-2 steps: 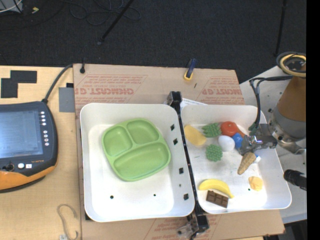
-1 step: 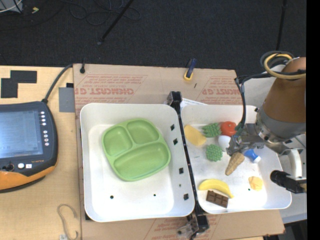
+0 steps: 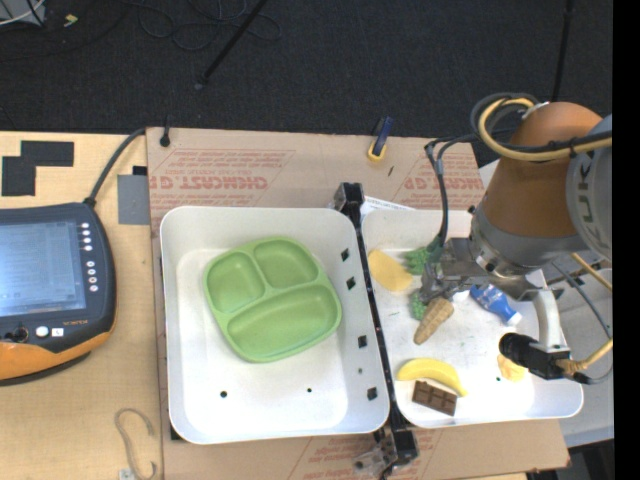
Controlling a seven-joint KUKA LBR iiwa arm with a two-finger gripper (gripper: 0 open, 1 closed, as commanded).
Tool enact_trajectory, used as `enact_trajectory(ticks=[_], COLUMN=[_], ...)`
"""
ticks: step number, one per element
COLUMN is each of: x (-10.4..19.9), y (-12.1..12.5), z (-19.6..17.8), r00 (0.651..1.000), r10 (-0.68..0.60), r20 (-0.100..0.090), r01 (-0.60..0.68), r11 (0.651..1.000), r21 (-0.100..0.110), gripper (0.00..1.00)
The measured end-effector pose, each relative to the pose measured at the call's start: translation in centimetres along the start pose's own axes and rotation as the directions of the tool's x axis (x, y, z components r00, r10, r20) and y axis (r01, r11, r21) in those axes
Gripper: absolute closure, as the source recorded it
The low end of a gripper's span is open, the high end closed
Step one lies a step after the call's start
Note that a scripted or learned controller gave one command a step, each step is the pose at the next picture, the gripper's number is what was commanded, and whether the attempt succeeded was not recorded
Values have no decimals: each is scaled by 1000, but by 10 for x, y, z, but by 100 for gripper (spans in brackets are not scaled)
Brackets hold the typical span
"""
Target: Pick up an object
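My gripper (image 3: 437, 286) hangs low over the right bin (image 3: 470, 353), near its upper middle. Its dark fingers point down-left, just above a tan cone-shaped object (image 3: 433, 322). A green leafy toy (image 3: 420, 261) lies beside the fingers, and a pale yellow piece (image 3: 388, 270) sits left of that. A blue object (image 3: 495, 302) lies partly under the wrist. Near the bin's front lie a yellow banana (image 3: 430, 371) and a brown chocolate block (image 3: 435, 397). A small yellow piece (image 3: 511, 369) sits at the right.
The left bin (image 3: 190, 368) holds a green divided plate (image 3: 271, 299). A black divider (image 3: 362, 308) runs between the bins. A teach pendant (image 3: 50, 283) lies on the bench at far left. Cables and a black fitting (image 3: 530, 355) hang beside the arm.
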State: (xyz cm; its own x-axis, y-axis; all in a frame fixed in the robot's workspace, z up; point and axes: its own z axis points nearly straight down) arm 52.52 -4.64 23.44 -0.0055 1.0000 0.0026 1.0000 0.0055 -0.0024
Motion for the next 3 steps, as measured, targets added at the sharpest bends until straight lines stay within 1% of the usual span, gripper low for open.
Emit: enact_trajectory(ticks=[1, 2, 3], x=[26, 10, 15], y=[-6, -1, -12], z=[9, -1, 15], r00=[1000, 1000, 1000], r10=[4, 6, 6], r20=[1, 3, 2], r01=[-4, -6, -6], r11=[1000, 1000, 1000], r21=[3, 0, 3], gripper=[100, 100, 100])
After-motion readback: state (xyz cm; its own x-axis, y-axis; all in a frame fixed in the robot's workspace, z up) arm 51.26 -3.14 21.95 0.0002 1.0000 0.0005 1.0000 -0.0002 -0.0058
